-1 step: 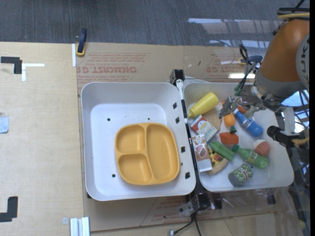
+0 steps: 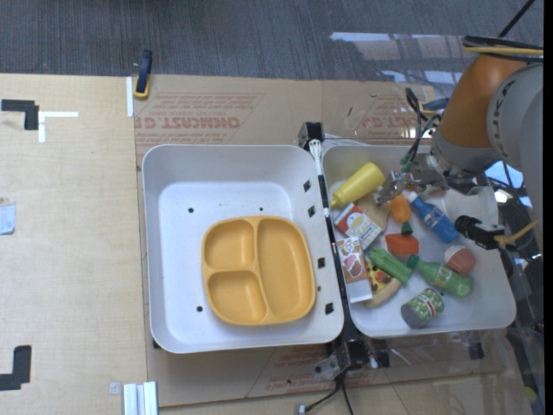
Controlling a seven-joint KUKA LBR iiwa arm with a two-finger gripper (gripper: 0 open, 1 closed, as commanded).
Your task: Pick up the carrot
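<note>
The carrot [image 2: 399, 207] lies in the right bin [image 2: 492, 314], toward its back, a small orange piece near the middle of the clutter. The gripper [image 2: 399, 182] hangs just above it, at its back end; whether it touches the carrot I cannot tell, and whether it is spread or pressed together is not clear from this angle.

Around the carrot: a yellow bottle [image 2: 358, 182] lies tilted to its left, near the bin's back left corner. A blue bottle [image 2: 433, 218] lies just to its right. In front of it sits a red block [image 2: 402, 244], and below that a green bottle [image 2: 446, 277] lying on its side. A can [image 2: 422, 307] rests near the front wall. A pizza slice [image 2: 380, 282] and a small box [image 2: 358, 226] lie along the left side, with a flat card [image 2: 352, 261] against the dividing wall. A reddish piece [image 2: 460, 258] lies toward the right.

The left bin [image 2: 164, 232] holds a yellow plate [image 2: 258, 269] with three compartments, set toward its front right.

Both bins sit on cardboard [image 2: 207, 115] printed with red lettering, laid on a pale wood bench [image 2: 65, 249]. Black corner marks show on the bench's left side. Behind the bench is dark grey carpet [image 2: 242, 24]. The arm [image 2: 492, 102], with its orange band, comes in over the right bin's back right corner.
</note>
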